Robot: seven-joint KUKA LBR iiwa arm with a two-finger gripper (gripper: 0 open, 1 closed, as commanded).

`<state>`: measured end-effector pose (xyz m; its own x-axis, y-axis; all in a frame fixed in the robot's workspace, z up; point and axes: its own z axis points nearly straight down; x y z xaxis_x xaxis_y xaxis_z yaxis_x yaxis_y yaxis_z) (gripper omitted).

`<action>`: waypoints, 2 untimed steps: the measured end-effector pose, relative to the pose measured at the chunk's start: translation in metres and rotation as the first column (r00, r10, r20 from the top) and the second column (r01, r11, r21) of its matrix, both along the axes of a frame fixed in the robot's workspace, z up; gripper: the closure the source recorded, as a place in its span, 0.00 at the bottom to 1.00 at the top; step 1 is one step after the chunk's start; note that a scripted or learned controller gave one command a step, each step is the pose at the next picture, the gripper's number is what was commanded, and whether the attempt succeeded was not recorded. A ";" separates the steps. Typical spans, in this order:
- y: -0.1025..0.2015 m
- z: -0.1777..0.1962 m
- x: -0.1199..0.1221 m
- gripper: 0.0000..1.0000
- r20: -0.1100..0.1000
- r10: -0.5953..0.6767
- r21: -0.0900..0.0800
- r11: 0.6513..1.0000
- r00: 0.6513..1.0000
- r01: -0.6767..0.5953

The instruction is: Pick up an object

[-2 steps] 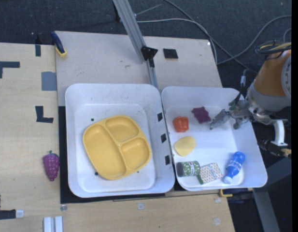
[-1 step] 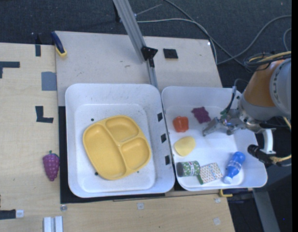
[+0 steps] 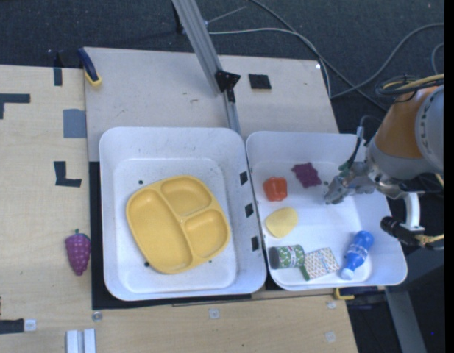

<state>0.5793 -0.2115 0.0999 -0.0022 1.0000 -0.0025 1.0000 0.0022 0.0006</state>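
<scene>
Purple toy [image 3: 306,173] in right bin [image 3: 374,274]: light, rigid, grip its sides; tool [image 3: 335,194] just beside, aperture indiscernible.

no readable text, packet [image 3: 321,262] print too small

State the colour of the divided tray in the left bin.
Yellow; the divided tray shows clearly in the camera view.
</scene>
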 end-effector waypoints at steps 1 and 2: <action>0.008 0.056 -0.005 1.00 0.003 0.000 0.002 1.000 1.000 0.000; 0.010 0.120 -0.004 1.00 0.004 0.000 0.001 1.000 1.000 0.000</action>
